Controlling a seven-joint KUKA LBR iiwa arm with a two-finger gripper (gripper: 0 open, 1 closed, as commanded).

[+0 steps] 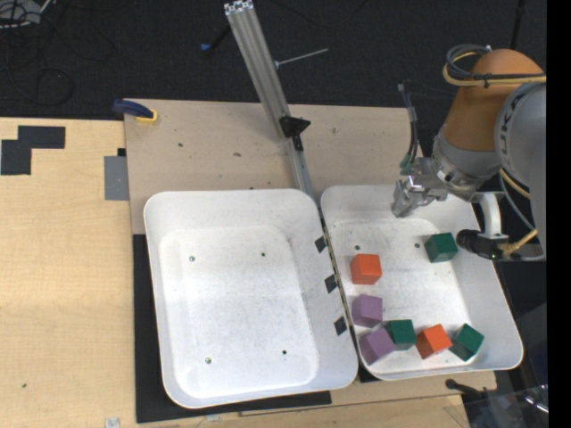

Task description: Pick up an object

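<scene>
My gripper point(403, 205) hangs over the far part of the right bin point(486, 279), with nothing seen between its fingers. In that bin lie several small blocks: an orange one point(366, 268) near the bin's left wall, a green one point(441, 247) to the right of the gripper, two purple ones point(368, 310) point(376, 343), a green one point(401, 332), an orange one point(434, 340) and a green one point(467, 341) along the near side. The gripper stands apart from all of them, beyond the orange and green blocks.
The left bin point(169, 239) lies beside the right one, sharing a middle rim with black clips point(330, 283). A slanted aluminium rail point(268, 87) rises behind the bins. The wooden bench surface extends to the left.
</scene>
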